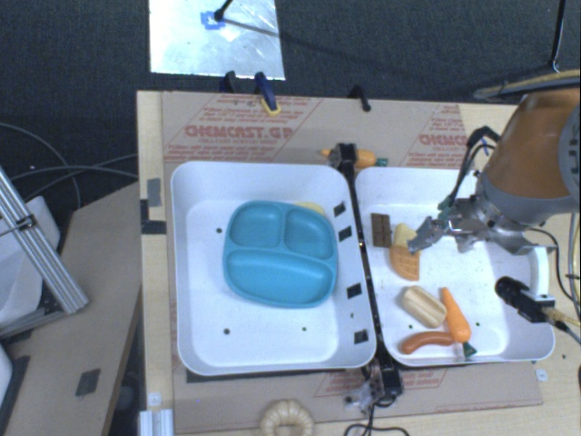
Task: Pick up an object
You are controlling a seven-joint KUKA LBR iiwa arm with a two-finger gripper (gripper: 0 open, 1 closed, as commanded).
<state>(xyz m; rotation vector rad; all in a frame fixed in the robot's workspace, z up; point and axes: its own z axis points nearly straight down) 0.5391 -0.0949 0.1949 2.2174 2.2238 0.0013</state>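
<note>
The right bin [522, 339] holds several toy foods. They are a brown chocolate piece [380, 230], a pale wedge [400, 235], an orange waffle-like piece [405, 262], a bread roll [424, 305], a carrot [456, 314] and a red sausage [427, 341]. My gripper [424, 237] reaches in from the right and sits low over the bin's upper left part. Its tip is right beside the pale wedge and just above the waffle piece. I see nothing held in it.
In the left bin [195, 271] a blue divided plate [280, 252] hides most of a yellow item [311, 208]. An orange-yellow toy [364, 159] lies on the cardboard behind the bins. A tan ring [286, 418] sits at the front edge. Black clips line the divider [361, 271].
</note>
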